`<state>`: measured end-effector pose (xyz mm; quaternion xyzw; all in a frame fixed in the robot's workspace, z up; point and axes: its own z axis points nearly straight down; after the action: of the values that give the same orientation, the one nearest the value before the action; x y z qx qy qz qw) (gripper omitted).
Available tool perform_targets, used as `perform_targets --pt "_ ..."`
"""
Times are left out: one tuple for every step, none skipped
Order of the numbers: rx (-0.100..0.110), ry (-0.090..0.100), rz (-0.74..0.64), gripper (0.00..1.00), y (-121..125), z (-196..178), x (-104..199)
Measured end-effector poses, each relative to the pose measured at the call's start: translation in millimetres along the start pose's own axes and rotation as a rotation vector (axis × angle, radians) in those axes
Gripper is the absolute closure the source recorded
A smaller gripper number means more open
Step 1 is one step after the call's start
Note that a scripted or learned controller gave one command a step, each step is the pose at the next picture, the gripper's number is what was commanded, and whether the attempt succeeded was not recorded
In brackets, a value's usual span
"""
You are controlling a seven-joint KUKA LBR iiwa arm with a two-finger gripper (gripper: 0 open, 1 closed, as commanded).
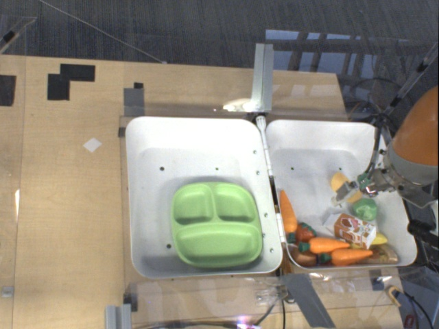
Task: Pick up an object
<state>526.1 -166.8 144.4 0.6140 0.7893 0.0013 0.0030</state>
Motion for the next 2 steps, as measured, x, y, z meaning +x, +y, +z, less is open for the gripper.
perform_targets --pt "0.001 0.0 0.04 0.0 22.6 45.9 -45.6" --pt "-0.006 -0.003 0.022 0.0 58.3 54.6 -54.5"
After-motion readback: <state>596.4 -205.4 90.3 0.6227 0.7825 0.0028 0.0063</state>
